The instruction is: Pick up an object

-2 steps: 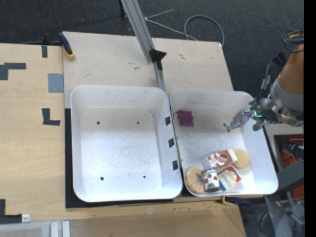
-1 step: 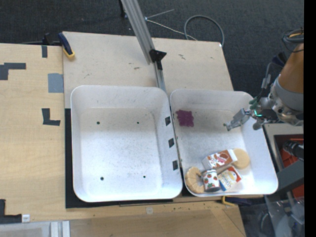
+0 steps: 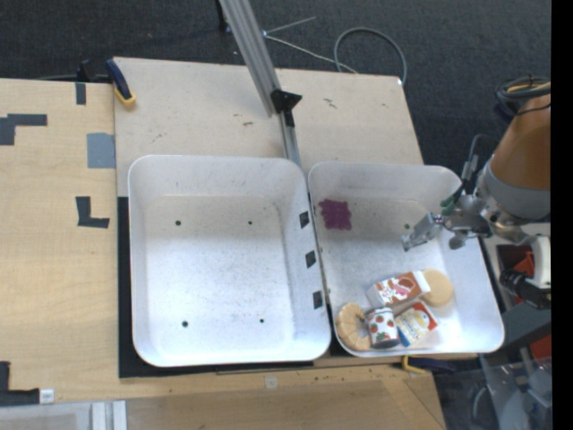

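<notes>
Nothing picked yet: gripper (image 3: 417, 234) hovers in right bin (image 3: 376, 182) above the food pile (image 3: 398, 310), apparently empty; finger opening unclear.

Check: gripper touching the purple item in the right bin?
Apart. The camera view shows bare bin floor between the gripper and the purple item.

Light wood bench (image 3: 206, 106) on dark carpet (image 3: 448, 16).
Grey and black tape marks (image 3: 100, 150) sit on the bench's left part, a metal pole (image 3: 255, 43) slants overhead, and a loose cable (image 3: 367, 47) loops on the carpet.
</notes>
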{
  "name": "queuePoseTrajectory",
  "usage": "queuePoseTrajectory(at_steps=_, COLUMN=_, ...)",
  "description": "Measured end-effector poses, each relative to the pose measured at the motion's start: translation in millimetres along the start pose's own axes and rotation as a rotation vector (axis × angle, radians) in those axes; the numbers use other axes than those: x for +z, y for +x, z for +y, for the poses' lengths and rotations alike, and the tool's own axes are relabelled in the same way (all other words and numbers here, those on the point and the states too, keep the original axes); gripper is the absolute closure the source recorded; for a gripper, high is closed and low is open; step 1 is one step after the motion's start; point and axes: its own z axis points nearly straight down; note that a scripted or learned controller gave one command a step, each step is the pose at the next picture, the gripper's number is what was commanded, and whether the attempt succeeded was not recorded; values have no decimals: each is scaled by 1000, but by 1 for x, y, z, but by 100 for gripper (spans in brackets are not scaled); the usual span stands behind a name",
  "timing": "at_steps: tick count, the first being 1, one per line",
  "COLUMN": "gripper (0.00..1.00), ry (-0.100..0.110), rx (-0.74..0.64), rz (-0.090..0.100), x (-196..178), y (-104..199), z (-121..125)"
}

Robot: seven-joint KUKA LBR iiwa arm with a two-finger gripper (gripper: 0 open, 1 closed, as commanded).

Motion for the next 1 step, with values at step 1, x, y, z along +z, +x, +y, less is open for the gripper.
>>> queuePoseTrajectory(at_steps=1, gripper=0, ry=2, rx=0, rz=1, x=63, y=-2, z=-6)
